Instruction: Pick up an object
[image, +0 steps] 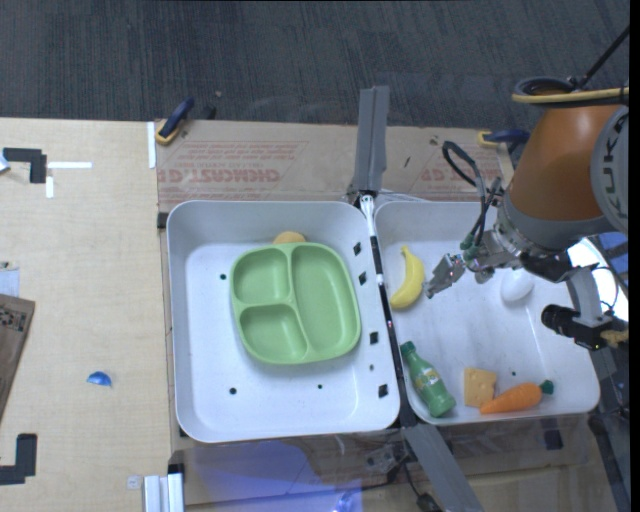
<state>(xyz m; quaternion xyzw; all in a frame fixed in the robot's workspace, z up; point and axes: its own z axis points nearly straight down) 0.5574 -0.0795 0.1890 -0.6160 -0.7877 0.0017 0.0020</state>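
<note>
**End effector over the right bin, nothing in its grasp**

From my console, the counter (80, 300) fills the left and middle of the frame, pale wood with a brown cardboard sheet (260, 160) along the upper centre. The two white bins sit side by side: the left bin (195, 330) at centre frame, the right bin (560, 350) at centre right, touching along a shared edge.

The arm (575, 165) comes in at the upper right, its orange band bulking over the far corner of the right bin. Below it the end effector (437, 282) points down and to the left, over the upper-left part of the right bin. I see its fingers slightly parted with nothing between them; they sit just beside the banana.

In the left bin a green divided tray (296, 302) lies flat, with a small orange-yellow object (290, 238) peeking out at its upper edge; I can't tell what it is.

In the right bin, a banana (408, 277) lies near the upper-left wall. A green bottle (428, 380) lies along the lower-left wall. A carrot (515, 397) rests at the lower edge, touching a yellow block (479, 384) on its left. A small white object (516, 288) sits under the arm's wrist.
</note>
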